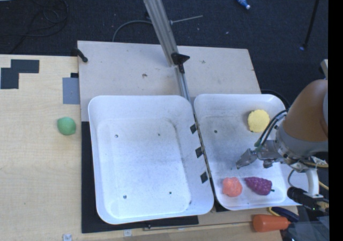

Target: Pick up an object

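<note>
**Robot claw poised low in the right bin, three small objects nearby**

The gripper [256,160] sits inside the right bin [225,108], low over its floor and toward the near right side. Its two grey fingers look spread apart, one pointing left and one pointing toward the viewer, and nothing is seen between them. The arm [306,119] enters from the right edge, with its orange band above the wrist, so the claw hangs at a slant rather than straight down.

Just in front of the claw lie two candidates for the pick. A purple grape-like cluster [258,185] rests near the bin's front edge, and an orange-pink rounded object [231,187] lies just to its left, the two close but apparently not touching. Behind the claw, toward the bin's far right corner, sits a yellow rounded object [258,120], well apart from the others. The claw sits between the yellow piece and the front pair, touching none; judging by its position, the purple cluster is the nearest target.

The left bin [102,127] lies alongside, joined by black clips along the shared edge. Outside the bins, a green ball [66,126] rests on the wooden bench [32,181] to the far left, out of easy reach. An orange object [269,223] lies just past the right bin's front rim.
</note>
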Controlling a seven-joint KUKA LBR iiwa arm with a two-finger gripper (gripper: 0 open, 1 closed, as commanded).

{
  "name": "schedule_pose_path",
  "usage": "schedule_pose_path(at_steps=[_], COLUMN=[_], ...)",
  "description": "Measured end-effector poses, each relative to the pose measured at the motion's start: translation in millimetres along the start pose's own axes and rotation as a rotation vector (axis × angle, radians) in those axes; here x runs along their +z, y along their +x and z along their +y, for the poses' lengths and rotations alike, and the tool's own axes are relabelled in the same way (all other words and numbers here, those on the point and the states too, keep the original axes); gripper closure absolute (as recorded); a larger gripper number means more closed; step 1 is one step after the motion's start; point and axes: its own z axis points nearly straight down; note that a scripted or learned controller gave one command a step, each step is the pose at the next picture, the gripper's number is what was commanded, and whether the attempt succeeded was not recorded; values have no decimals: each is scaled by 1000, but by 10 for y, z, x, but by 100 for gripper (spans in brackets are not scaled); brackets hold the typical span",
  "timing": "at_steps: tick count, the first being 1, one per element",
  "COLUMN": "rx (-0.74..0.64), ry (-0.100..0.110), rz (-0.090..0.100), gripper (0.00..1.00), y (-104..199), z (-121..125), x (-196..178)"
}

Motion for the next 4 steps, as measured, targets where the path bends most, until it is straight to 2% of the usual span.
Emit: schedule_pose_path(at_steps=[1,3,4], rx=[3,1,1], ry=[-5,-11,-7], rz=[-1,-2,-2], gripper=[100,100,100], y=[-14,-49,-53], z=[9,157,158], x=[-127,-1284,-1470])
